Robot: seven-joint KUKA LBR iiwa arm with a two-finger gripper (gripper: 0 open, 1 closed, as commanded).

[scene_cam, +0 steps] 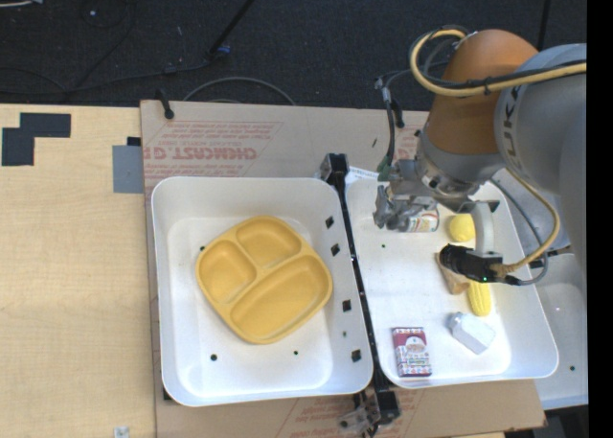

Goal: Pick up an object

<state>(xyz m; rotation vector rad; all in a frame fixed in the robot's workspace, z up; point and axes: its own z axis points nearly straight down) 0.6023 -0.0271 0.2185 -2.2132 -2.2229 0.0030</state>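
My gripper (394, 210) hangs low over the back left part of the right bin (421, 278). Just to its right lies a small pale object with a reddish end (424, 222), close to the gripper. A yellow lemon-like fruit (462, 228) sits a little further right. Toward the front of the bin are a yellow corn-shaped piece (481, 299), a tan piece (452, 282) beside it, a white block (471, 333) and a red and white box (411, 350).
The left bin (177, 264) holds a yellow divided plate (264, 278). A black divider (347, 264) runs between the two bins. The arm's grey body and orange band (484, 57) loom over the right bin's back right.
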